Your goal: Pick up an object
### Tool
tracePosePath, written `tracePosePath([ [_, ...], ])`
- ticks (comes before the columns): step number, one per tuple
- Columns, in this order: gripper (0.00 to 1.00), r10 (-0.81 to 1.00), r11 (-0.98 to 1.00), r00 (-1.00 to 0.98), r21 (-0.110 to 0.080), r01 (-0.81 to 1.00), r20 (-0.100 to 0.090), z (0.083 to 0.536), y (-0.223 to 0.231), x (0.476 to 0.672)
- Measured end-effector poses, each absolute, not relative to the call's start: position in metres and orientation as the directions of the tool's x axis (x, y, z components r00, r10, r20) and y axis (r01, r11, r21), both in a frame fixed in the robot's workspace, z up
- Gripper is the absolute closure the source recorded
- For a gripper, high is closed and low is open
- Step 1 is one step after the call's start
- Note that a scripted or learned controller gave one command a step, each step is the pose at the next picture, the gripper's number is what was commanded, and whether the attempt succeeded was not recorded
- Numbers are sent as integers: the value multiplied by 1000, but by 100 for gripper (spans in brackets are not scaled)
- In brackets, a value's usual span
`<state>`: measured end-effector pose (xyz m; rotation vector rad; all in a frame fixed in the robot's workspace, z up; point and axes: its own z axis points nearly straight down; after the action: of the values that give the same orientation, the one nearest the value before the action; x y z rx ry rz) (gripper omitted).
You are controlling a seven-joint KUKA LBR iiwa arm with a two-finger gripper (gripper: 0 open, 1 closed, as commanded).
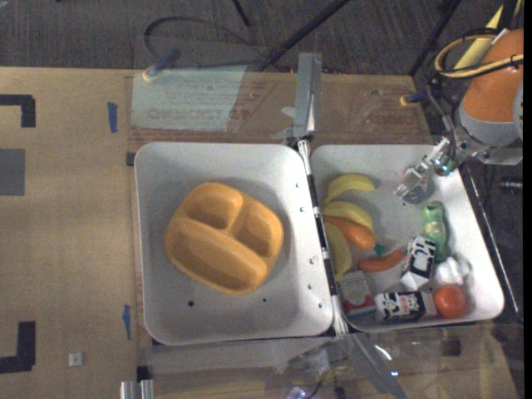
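Nearest me on the desk, I'm seeing a milk carton and a red tomato lying in the right bin, with bananas farther back. The orange tray is sitting in the left bin. The gripper is hovering above the right bin's far side, fingers apart, gripping nothing.

Toy groceries are lying jumbled in the right bin: three yellow bananas are crowding the left wall, with an orange carrot resting across them. A green bottle, two cow-print milk cartons and a red tomato are sitting toward the near right corner.
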<state>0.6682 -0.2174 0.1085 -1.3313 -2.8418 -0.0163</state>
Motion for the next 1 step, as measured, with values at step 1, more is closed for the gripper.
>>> tracePosePath([
  [1,0,764,645,-644,5,764,-27,108,-188,665],
])
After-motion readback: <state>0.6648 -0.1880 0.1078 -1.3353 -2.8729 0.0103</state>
